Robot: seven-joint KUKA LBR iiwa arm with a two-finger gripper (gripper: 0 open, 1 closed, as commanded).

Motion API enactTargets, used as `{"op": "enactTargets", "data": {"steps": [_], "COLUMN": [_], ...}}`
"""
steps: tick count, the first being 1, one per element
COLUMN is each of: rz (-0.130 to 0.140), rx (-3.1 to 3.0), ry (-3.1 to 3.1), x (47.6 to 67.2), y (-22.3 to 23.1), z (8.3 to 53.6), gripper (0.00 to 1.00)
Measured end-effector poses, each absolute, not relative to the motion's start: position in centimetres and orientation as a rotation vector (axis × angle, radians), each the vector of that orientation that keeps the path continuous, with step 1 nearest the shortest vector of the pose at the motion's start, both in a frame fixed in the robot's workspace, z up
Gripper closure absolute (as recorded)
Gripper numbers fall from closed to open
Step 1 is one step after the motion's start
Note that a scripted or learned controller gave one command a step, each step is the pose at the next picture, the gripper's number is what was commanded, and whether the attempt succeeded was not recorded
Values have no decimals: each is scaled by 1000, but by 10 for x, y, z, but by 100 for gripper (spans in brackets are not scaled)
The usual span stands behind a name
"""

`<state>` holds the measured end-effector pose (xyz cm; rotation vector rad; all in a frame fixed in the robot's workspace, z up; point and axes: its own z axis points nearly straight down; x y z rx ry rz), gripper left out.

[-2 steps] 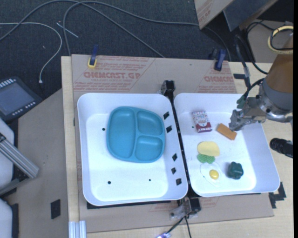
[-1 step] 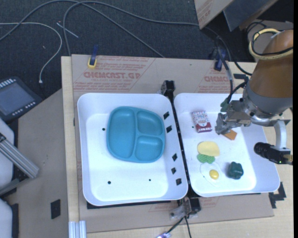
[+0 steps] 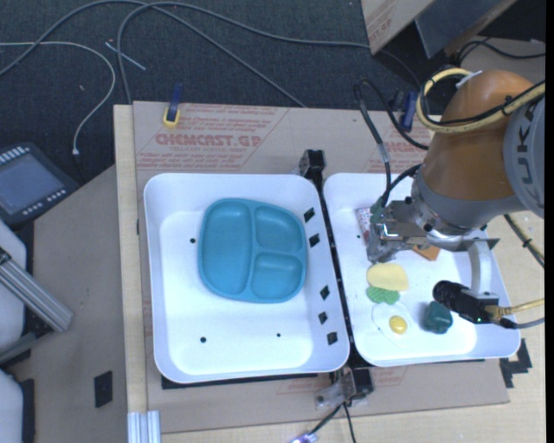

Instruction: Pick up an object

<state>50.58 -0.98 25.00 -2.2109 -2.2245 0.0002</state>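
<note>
Blue divided plate (image 3: 253,251), white bins (image 3: 173,285), one yellow piece (image 3: 389,277), one teal (image 3: 436,318).

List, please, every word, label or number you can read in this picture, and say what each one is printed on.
"CHEMCAST GP", red print on the brown board behind the bins; the smaller red lines around it are too blurred to read.
"UK", part of a larger word cut off by the frame, on the grey arm.
Print on the cardboard box at top: unreadable.

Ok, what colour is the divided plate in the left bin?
Light blue: the plate shows best in the camera view.
</note>
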Motion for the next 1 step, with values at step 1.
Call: {"op": "enactTargets", "data": {"steps": [1], "rz": [3], "rx": [-2211], "ry": [-2224], "x": [502], "y": [43], "z": [230], "gripper": [100]}}
